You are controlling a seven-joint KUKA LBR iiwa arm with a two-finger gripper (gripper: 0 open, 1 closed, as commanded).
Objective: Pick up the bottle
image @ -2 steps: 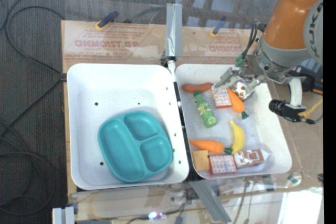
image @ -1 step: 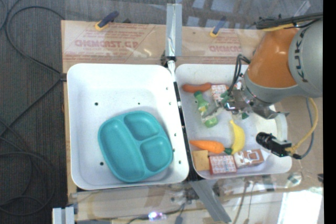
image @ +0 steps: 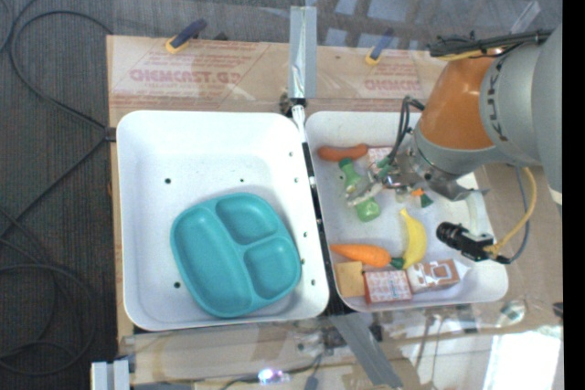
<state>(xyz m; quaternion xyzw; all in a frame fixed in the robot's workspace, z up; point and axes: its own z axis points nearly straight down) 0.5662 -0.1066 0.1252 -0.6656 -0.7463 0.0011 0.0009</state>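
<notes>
Orange carrot (image: 360,253) and yellow banana (image: 414,237) lay nearest in the right bin (image: 494,288). Beyond them, the green bottle (image: 362,196) lay at the gripper (image: 382,182), whose grip I could not tell. A teal tray (image: 236,253) filled the left bin (image: 146,151).

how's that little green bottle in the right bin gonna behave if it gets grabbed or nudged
The green bottle looks small, so probably light. It appears to lie on its side, so a nudge may roll it toward the carrot or banana. Its smooth-looking surface could slip from the end effector.
</notes>
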